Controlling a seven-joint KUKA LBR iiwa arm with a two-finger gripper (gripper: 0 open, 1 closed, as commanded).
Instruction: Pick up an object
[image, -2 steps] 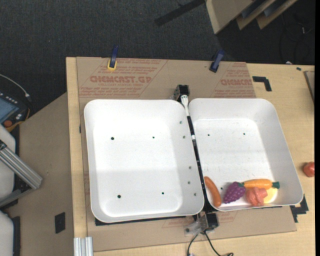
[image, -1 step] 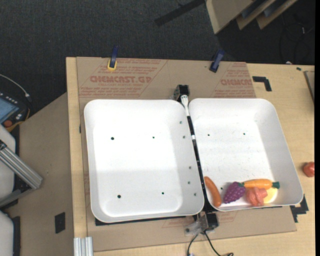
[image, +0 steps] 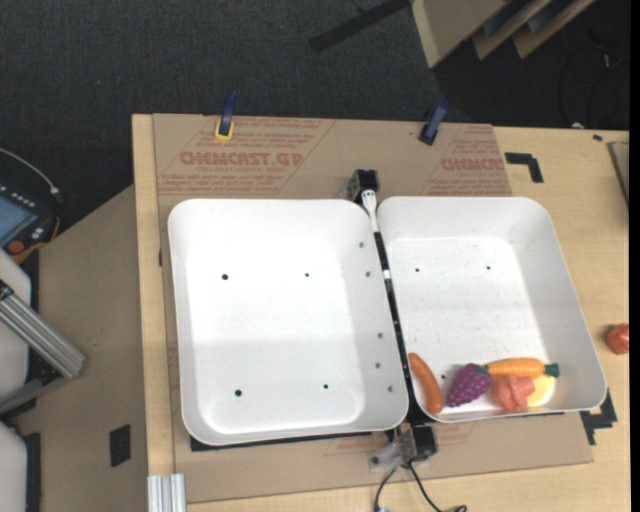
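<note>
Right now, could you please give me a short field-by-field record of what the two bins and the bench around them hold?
left bin: bare white floor with a few dark dots
right bin: toy food clustered in its near corner
items in right bin: hot dog, purple grapes, carrot, red piece, pale yellow piece
outside bins: small orange-red object on the bench, right of the right bin
clamps: two at the far board edge

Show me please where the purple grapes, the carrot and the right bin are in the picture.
purple grapes (image: 467, 385): camera view, middle of the bunch.
carrot (image: 517, 367): camera view, middle of its orange body.
right bin (image: 470, 290): camera view, bare part of its white floor.
</note>
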